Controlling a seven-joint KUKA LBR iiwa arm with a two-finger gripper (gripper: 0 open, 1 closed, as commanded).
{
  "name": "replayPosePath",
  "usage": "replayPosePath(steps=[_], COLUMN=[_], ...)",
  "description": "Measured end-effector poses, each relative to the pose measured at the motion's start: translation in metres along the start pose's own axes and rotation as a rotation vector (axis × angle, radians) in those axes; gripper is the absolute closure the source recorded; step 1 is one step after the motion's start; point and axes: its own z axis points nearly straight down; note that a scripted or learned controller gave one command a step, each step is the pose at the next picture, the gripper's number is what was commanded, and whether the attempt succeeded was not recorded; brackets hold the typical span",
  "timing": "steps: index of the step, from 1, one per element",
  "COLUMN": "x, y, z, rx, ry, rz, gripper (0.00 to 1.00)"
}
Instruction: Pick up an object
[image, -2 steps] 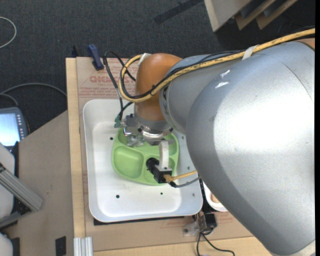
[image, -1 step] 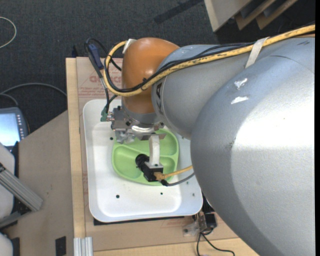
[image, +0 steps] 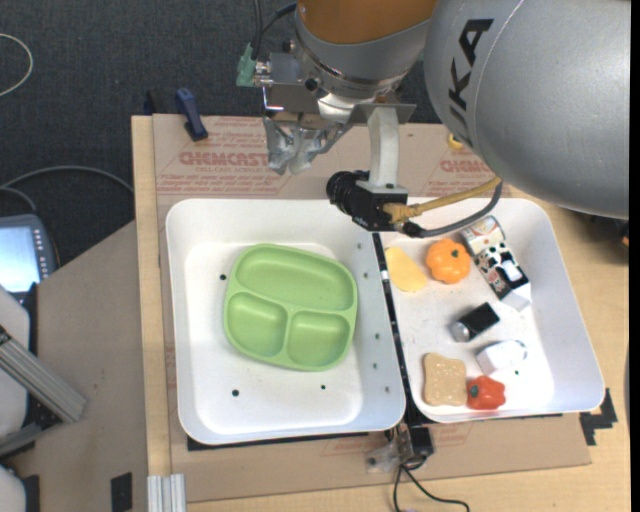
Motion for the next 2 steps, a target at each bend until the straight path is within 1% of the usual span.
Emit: replayPosePath(steps=[1,2], x=[-0.001,0.001], y=[-0.032,-0.063], z=[0.097,-0.063], rx=[0.03,0.005], ry=[-0.011,0.001], rz=[0.004,-0.003], gripper=[1.0,1.0])
